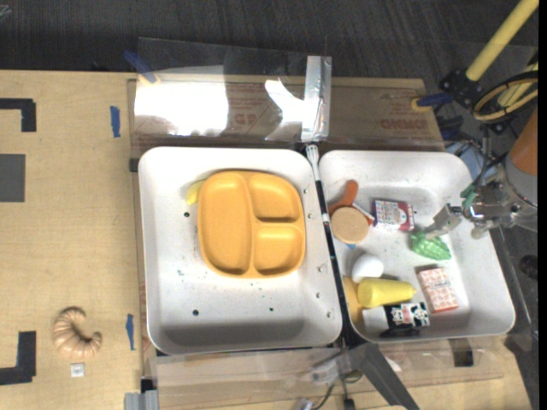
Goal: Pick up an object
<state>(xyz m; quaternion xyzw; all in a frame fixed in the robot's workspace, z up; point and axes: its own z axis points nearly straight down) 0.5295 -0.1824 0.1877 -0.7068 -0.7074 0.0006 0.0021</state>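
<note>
Camera view, looking down at a slant on two white bins side by side: the left bin [162, 254] holds a yellow-orange divided tray [250, 222], and the right bin [491, 301] holds the loose objects you can choose from. The gripper [448, 218] comes in from three o'clock and sits low over the right bin, its metal tips just above a green leafy toy [430, 246]; from this angle you cannot tell whether it is parted or closed, and nothing is visibly held. At nine o'clock from the gripper lies a small pink-and-white packet [393, 213], and further that way a brown round toy [349, 224]. Toward seven o'clock are a white egg-shaped piece [368, 268], a yellow block [385, 292] and a black-and-white cow-patterned item [408, 316]; at six o'clock, a red patterned card box [437, 289]. The green toy looks the nearest target. You would do well to centre over its thickest part, descend straight, and close only once it sits between the tips, since its flat, ragged edge may slip.
</note>
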